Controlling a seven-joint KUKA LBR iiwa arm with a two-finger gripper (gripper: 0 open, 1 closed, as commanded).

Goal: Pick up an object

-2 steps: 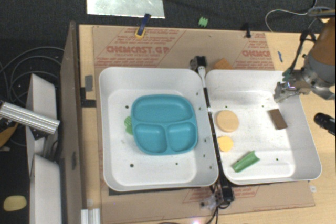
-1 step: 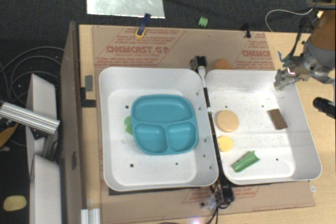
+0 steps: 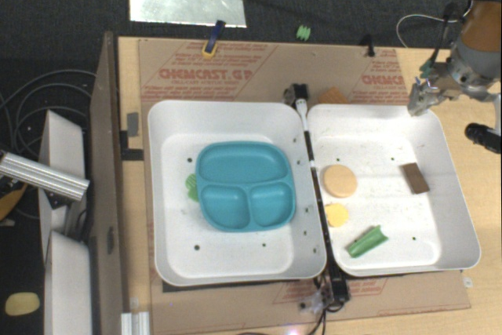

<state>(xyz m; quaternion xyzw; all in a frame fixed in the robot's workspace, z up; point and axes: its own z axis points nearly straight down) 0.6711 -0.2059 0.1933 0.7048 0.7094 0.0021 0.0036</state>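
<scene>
The right bin [image 3: 439, 137] holds a tan round disc [image 3: 340, 180], a small yellow piece [image 3: 336, 214], a green object [image 3: 366, 241] near the front and a brown block [image 3: 414, 177] toward the right. My gripper [image 3: 424, 96] hangs at the bin's far right corner, above the rim, well away from all of these. Its fingers are too small and blurred to read.
In the left bin [image 3: 169, 169] lies a blue divided tray [image 3: 245, 184] with a green piece [image 3: 191, 186] tucked at its left edge. A black divider [image 3: 308, 157] runs between the bins. Cables and a metal bar sit left of the bench.
</scene>
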